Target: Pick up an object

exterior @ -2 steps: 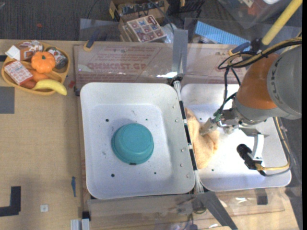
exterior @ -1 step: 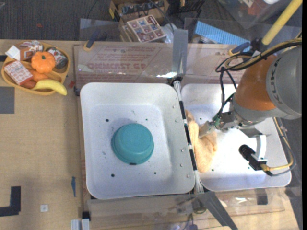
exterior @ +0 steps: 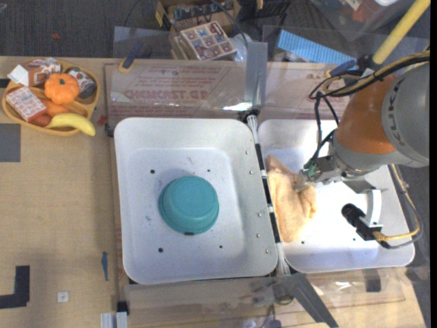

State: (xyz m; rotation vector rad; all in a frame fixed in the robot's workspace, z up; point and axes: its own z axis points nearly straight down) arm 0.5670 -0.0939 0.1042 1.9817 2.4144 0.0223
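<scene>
A crumpled tan cloth [exterior: 290,200] lies along the left side of the right bin [exterior: 328,251]. My gripper [exterior: 308,175] hangs low over the cloth's upper right part, touching or very nearly touching it, and the wrist hides its tips. A teal bowl [exterior: 190,204] sits upside down in the middle of the left bin [exterior: 136,142].
The grey arm with its orange band [exterior: 365,125] comes in over the right bin's far right side. A tray of toy food [exterior: 51,98] with a banana sits on the bench at the far left. Boxes and clutter stand behind the bins.
</scene>
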